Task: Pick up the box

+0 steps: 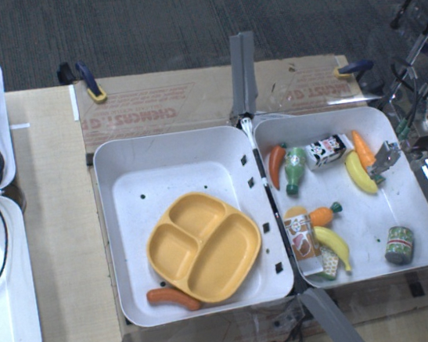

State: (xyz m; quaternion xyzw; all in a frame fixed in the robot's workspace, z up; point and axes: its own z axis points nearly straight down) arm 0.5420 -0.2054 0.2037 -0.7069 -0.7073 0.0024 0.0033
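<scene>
The box (303, 242) lies at the near left edge of the right bin (418, 191), touching a banana (334, 246) and small carrot (324, 214), so a grab may snag them. The gripper (382, 160) hovers at the far right; open or closed, I cannot tell. Count: two bananas, two carrots, one can (399, 244), one bottle (294, 169), one milk carton (326, 150).

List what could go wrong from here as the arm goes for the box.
1. The box lies against the right bin's left wall, leaving little finger room on that side; a grasp could slip.
2. A yellow banana and a small carrot touch or crowd the box, so fingers might snag them instead.
3. The gripper sits near the other banana and a carrot; it may knock them when moving.
</scene>
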